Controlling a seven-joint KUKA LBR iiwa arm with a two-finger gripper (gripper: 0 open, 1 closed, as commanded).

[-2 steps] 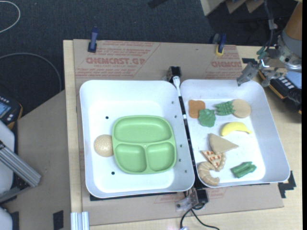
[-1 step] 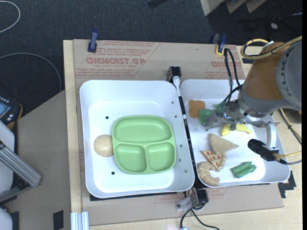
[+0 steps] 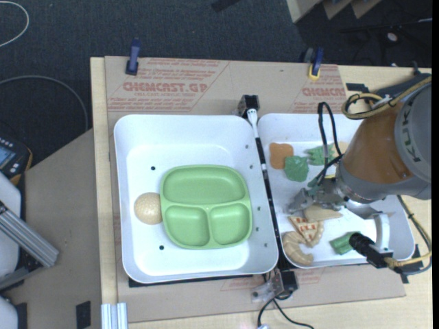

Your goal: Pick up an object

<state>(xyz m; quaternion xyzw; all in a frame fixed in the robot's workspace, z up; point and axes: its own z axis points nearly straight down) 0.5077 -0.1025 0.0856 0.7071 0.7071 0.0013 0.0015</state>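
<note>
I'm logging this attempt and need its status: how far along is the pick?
Done: the grey arm's hand is low in the right white bin, among the toy food. In hand: nothing visibly gripped; it hovers by the tan pizza-slice toy and green leafy piece. Left: grasping and lifting an object. The green divided plate and beige round ball lie in the left white bin.
</note>
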